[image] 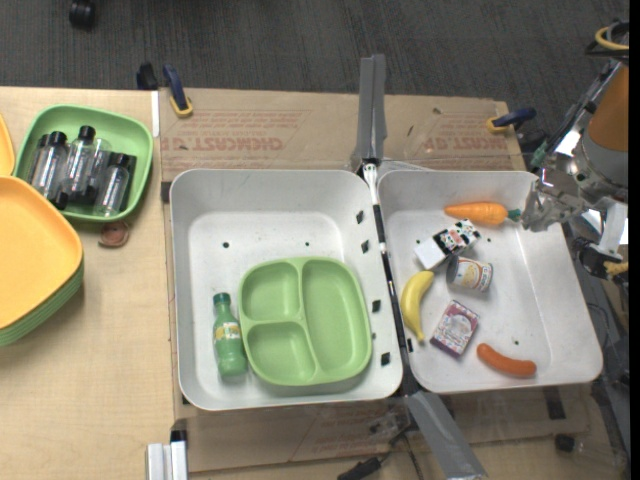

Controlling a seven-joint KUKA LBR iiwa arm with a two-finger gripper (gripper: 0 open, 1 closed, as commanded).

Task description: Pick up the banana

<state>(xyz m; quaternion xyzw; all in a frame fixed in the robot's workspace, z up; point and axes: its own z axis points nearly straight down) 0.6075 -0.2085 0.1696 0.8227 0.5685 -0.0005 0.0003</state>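
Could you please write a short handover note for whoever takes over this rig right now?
Gripper: at the right bin's right rim, near the carrot's leafy end, holding nothing that can be seen.
Banana: lying in the right bin by its left wall, beside the small can and the purple packet.
Left bin: holds the green tray and a green bottle.
Done: nothing yet; the banana is untouched.
Left: reach across the bin to the banana, grasp it and lift.
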